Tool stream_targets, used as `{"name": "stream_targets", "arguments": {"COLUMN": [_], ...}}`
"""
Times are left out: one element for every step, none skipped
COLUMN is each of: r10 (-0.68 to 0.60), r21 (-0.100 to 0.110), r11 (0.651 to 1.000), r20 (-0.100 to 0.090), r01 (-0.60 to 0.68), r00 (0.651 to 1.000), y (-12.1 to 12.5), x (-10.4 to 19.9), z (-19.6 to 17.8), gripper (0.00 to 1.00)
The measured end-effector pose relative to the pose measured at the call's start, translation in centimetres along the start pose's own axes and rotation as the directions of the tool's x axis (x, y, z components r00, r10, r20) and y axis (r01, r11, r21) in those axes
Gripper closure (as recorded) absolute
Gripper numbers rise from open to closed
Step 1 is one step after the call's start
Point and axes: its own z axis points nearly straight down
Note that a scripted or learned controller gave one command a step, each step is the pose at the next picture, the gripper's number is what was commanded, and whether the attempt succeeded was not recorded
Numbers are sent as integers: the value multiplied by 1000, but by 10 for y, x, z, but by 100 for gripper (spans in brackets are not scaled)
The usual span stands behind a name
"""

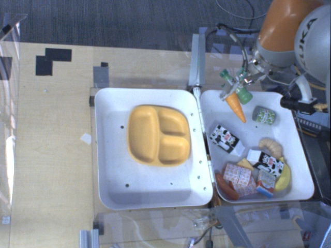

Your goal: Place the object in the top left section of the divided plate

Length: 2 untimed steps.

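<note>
While the fingers (239, 82) grip one carrot (236, 105) over the right bin (305, 164), one yellow divided plate (158, 135) sits in the left bin (111, 154).

plate (156, 135): mustard yellow, plain, three sections. both bins white, left bin (111, 154) and right bin (300, 154). bench (51, 138): pale wood tone, with black square marks (51, 60) near its far left corner. carrot (236, 104): orange body, green top. small can (264, 115): green-and-white speckle. two cartons in black-and-white cow patches, one (224, 138) mid-bin, one (268, 163) further right. banana (283, 179): yellow. pastry (272, 146): tan. box (240, 177): pink and white checks. sausage (224, 186): red. arm (315, 40): grey, with orange band (282, 22). floor beyond the bench (129, 9): dark blue-grey ribbed weave.
</note>
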Motion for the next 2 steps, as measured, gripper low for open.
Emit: {"name": "stream_targets", "arguments": {"r10": [87,87], "r21": [4,3], "r11": [996,996], "r20": [-5,-4], "r01": [-87,-87], "r00": [996,996], "y": [46,46], "x": [88,88], "z": [38,37], "gripper": [100,0]}}
